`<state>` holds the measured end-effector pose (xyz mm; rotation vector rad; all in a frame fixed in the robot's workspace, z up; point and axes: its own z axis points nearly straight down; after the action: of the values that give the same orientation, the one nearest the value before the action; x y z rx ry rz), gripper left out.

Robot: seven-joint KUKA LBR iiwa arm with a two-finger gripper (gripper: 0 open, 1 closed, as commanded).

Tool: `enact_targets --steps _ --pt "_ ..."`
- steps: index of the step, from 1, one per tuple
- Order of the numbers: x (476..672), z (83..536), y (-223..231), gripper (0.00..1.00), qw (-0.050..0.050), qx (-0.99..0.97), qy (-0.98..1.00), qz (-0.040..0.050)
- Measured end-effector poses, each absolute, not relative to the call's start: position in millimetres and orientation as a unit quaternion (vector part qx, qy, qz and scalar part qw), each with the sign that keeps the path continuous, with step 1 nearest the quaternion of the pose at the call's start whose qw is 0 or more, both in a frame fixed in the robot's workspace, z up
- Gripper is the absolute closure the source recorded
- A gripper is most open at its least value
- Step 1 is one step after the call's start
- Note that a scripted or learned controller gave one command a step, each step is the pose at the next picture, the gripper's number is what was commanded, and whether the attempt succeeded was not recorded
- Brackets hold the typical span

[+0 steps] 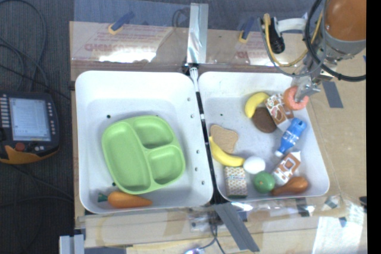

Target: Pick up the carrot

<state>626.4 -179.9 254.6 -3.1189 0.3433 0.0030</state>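
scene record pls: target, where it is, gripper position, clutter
target: carrot
target_location: left bin, front edge, beside green divided plate
gripper: over right bin, far right corner, by the pink ring
clutter_right_bin: two bananas, blue bottle, white egg
carrot_status: lying apart from the gripper

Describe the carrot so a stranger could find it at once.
Start at the left white bin, the one holding the green divided plate. Below the plate, along the bin's near edge, lies the carrot, flat, green stub pointing left. It is the only orange thing in that bin.
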Motion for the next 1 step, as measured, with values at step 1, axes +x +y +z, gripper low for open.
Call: enact_targets --steps 1 --pt "545.1 259.1 -224.7 1.00 0.001 -0.995 0.102 0.0012"
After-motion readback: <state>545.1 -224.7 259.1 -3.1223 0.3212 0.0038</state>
